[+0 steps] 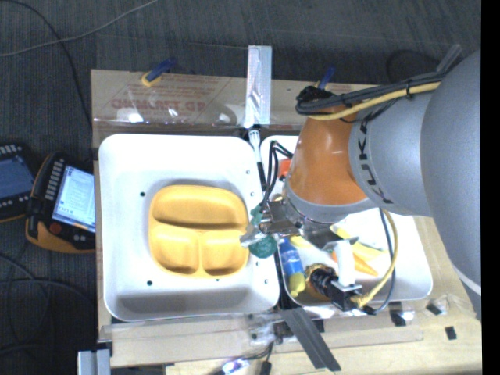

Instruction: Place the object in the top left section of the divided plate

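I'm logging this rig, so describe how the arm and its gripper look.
The arm is bulky, with smooth grey rounded links, dark KUKA lettering and a wide orange band above the wrist. Yellow and black cables run along it. The gripper is small, metallic and dark.

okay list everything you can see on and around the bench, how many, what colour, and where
divided plate: one, yellow, middle of the left bin
left bin: one, white, left half of bench
right bin: one, white, under the arm
small object: one, teal, at the plate's right edge by the gripper
bottle: one, blue, right bin
handheld pendant: one, orange and black, floor left of bench
clamps: two, blue, bench's far edge
arm: one, grey with orange band
gripper: one, above the bins' divide
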`<action>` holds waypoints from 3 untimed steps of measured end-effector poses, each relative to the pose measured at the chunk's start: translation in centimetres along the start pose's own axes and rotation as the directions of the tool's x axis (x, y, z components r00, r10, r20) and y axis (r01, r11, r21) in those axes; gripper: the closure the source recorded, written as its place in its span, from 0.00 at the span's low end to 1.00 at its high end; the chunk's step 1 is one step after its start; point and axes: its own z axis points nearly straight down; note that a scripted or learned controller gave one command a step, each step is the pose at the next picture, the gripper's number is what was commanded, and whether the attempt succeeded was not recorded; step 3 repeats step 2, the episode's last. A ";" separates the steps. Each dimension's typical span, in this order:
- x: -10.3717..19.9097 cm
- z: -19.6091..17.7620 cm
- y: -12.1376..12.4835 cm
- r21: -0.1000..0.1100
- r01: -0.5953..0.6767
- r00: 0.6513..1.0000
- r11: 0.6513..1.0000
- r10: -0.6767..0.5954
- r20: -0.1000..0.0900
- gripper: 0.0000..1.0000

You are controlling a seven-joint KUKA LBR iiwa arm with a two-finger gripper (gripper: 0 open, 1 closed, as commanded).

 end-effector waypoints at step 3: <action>1.1 1.0 0.3 0.000 -0.369 0.930 0.930 0.369 0.001 1.00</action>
